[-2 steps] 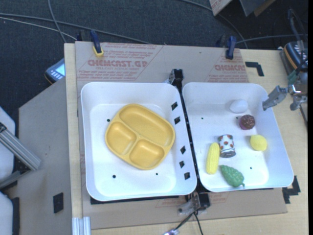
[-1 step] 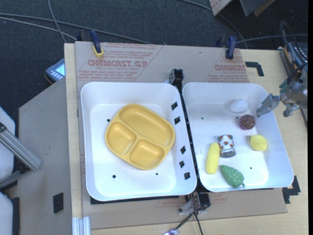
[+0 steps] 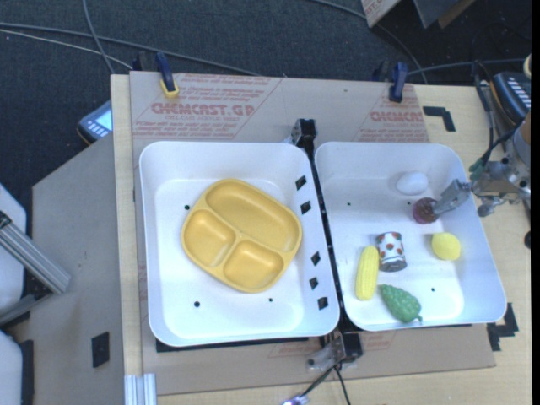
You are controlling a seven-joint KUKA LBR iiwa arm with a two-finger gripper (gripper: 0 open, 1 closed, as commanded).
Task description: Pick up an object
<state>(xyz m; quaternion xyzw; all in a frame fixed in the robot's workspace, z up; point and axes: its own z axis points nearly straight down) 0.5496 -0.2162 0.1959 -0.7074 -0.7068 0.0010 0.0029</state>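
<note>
The right bin (image 3: 472,306) holds several small objects: a white egg-shaped piece (image 3: 412,182), a dark red round piece (image 3: 423,211), a yellow lemon (image 3: 446,245), a small red-and-white can (image 3: 391,251), a corn cob (image 3: 366,272) and a green bumpy piece (image 3: 400,302). My gripper (image 3: 456,194) reaches in over the right bin's right rim. Its grey tip sits just to the right of the dark red piece, close to it or touching it. Nothing can be seen held in it.
The left bin (image 3: 160,226) carries a yellow divided plate (image 3: 241,234). A black divider with clips (image 3: 312,226) runs between the bins. Two clamps (image 3: 168,81) (image 3: 396,83) pin the cardboard at the back. Cables lie on the dark floor behind.
</note>
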